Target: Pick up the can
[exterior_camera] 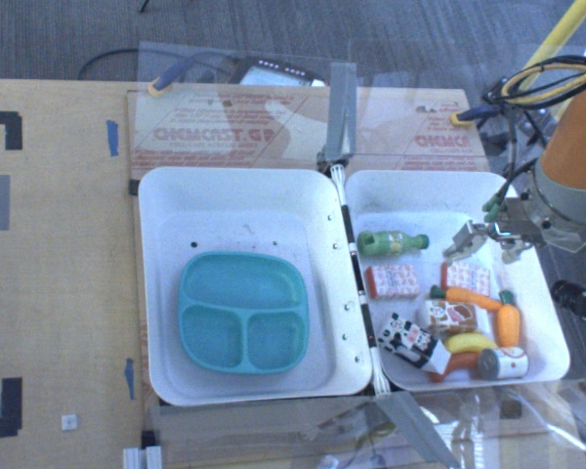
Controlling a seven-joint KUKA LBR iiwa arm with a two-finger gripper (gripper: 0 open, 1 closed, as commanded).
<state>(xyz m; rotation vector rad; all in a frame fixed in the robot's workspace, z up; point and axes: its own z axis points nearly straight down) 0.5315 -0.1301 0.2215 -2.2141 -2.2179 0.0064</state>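
the two bins (236,189) are white. the divided tray (242,313) is teal. the bottle (392,242) is green, the carrot (508,324) orange with a green top, the banana (470,342) yellow. one carton (408,338) is black-and-white cow-spotted. the can (502,362) is white and red with a grey end. the table (54,262) is tan.

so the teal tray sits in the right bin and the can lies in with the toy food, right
Not quite. The camera view shows the teal tray in the left bin, not the right. The can does lie in the right bin with the toy food.
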